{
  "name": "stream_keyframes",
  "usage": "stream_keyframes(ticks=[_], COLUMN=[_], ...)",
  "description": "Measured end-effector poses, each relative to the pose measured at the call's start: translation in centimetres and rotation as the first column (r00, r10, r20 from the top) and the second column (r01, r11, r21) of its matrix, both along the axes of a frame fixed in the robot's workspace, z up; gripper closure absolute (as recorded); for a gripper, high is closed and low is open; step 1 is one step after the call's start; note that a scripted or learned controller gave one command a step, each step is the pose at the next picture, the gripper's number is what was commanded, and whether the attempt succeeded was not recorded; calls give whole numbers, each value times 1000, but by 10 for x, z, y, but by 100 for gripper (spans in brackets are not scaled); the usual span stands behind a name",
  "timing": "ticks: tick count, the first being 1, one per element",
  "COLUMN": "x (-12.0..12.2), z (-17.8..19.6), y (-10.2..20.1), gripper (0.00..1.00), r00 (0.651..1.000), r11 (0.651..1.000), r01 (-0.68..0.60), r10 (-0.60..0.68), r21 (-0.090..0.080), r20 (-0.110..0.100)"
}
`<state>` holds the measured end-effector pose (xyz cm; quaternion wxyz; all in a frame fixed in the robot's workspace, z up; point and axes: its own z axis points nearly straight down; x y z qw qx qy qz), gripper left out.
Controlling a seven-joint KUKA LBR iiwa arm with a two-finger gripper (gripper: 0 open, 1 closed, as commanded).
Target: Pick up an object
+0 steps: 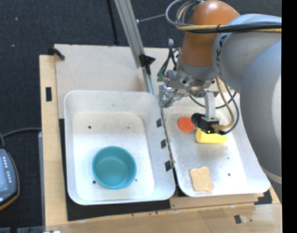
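My gripper (166,99) hangs over the far left corner of the right bin (245,171), close to the wall between the two bins. Nothing shows in its grasp. An orange disc (185,124) lies flat in the right bin, just right of and nearer than the gripper. A yellow block (210,138) rests beside the disc, further right. A tan, toast-like slice (201,179) lies near the right bin's front edge. In the left bin (80,106) a teal bowl (114,167) stands upright toward the front.
A slanted metal post (133,33) rises behind the bins, its base close to the gripper. The grey arm with its orange band (209,30) covers the right bin's far right part. A handheld device (3,174) lies off the bench at left.
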<state>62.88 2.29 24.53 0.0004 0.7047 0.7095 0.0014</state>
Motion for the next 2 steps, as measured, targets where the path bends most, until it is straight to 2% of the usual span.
stream_keyframes(ticks=[1,2], x=[12,12], z=[5,5], y=[42,40], gripper=[100,0], r00=[1000,1000], r11=[1000,1000], r01=[3,2], r10=[-3,-2], r21=[-2,-3], r20=[-2,-2])
